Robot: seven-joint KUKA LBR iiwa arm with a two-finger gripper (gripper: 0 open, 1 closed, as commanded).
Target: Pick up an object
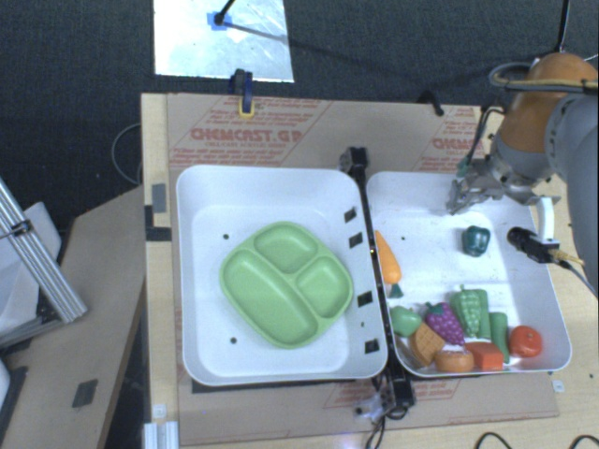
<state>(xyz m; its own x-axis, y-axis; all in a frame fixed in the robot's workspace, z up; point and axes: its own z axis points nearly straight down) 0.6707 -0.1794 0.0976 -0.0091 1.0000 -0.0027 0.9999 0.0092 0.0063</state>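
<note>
Gripper point(465, 195) at upper right of frame, over right bin point(421, 204); can't tell its state. Green pepper point(475, 240) just below it. Green tray point(285, 283) in left bin point(211, 199).

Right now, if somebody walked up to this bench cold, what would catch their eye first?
Probably the green divided plate lying alone in the left bin. Next, the bright heap of toy food crowded into the right bin's near end, with the gripper poised over its far end.
</note>
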